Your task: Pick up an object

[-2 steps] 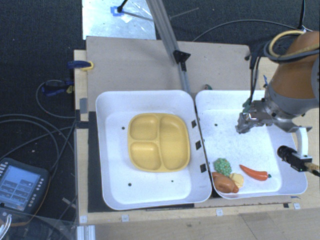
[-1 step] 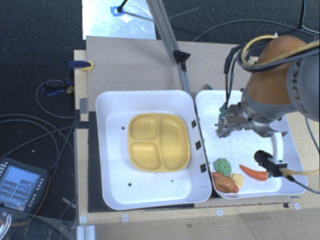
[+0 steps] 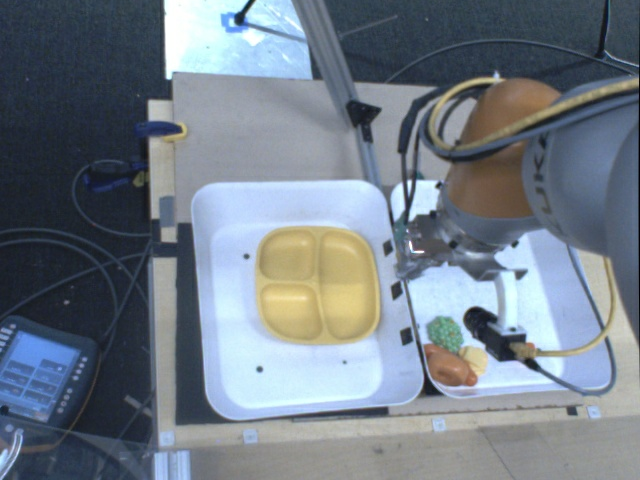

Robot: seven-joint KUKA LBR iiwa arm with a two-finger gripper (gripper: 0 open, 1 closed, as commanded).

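"Looking for something to pick up. What is near the gripper (image 3: 428, 251)?"

"Three little toys lie in the white bin (image 3: 560, 308) that the gripper hangs over. They sit close to it, on the side toward the bin's front rim."

"What do they look like?"

"The closest one is a green bumpy toy (image 3: 446, 332), round like a small broccoli top. Right beside it, a bit farther from the gripper, is an orange toy (image 3: 450, 366). It is long and smooth, maybe a sausage or a carrot. A pale yellow bit (image 3: 474, 359) lies against that one. It is too small for me to say what it is."

"Which is best to take?"

"I would guess the green one. It looks light, like play food, and the bumps should stop it from slipping. It may be hard or squishy, I cannot tell. I would grab it across the middle, from the top."

"And the orange one?"

"It looks shiny, so it may slide or roll. Take it across its thin middle, not by the ends."

"Is the gripper open?"

"I cannot tell if it is open or closed. The big arm covers most of it."

"And the yellow plate (image 3: 318, 283)?"

"It lies in the other bin (image 3: 225, 298), well apart from the gripper. It looks too wide to grab."
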